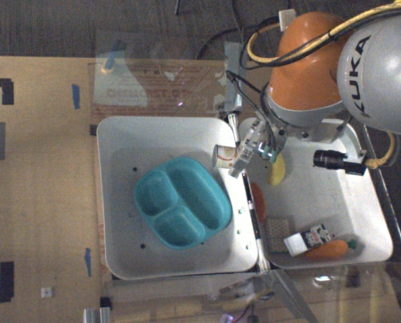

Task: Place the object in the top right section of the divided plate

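A teal divided plate (182, 202) lies in the left white bin (120, 180), with two sections on its upper side and one long section toward the bottom. A small can (223, 156) with a pale and red label sits just off the plate's upper right, by the wall between the bins. My gripper (242, 159) hangs over that wall, right beside the can and touching or nearly touching it. Whether the can is gripped is unclear from this angle.
The right bin (369, 207) holds a yellow piece (276, 171), a red item (256, 200) along its left wall, a tan square (276, 231), a small white and black box (307, 239) and an orange carrot (328, 249). The arm covers that bin's upper part.
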Available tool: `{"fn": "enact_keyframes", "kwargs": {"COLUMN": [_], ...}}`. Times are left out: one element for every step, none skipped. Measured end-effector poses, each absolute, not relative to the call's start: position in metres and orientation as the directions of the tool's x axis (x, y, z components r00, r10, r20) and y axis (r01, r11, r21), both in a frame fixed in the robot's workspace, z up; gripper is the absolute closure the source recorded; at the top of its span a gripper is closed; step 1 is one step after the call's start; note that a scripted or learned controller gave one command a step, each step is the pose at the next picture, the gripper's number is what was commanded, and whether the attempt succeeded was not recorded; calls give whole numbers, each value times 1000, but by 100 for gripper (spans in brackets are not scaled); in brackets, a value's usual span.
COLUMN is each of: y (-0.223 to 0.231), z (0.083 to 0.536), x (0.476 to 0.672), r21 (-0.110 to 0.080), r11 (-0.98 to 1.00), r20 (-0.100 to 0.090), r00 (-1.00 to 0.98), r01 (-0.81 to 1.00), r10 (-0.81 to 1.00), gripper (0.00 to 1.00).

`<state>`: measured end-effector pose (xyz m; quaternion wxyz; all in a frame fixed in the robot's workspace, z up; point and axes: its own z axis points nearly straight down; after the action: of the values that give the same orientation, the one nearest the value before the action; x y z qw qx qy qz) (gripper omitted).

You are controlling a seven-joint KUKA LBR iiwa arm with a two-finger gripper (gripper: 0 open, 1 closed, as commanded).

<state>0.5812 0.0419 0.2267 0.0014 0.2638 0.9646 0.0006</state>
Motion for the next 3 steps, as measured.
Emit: {"fn": "enact_keyframes", "kwargs": {"y": [85,140,75], "z": [217,235,194], "x": [573,561,568], "r21": [2,4,1], "r11": [905,934,996], "r20": [-2,-5,-3], "r00": [-905,-934,-996], "r01": [424,358,94], "r10": [424,358,94], "gripper": [100,100,100]}}
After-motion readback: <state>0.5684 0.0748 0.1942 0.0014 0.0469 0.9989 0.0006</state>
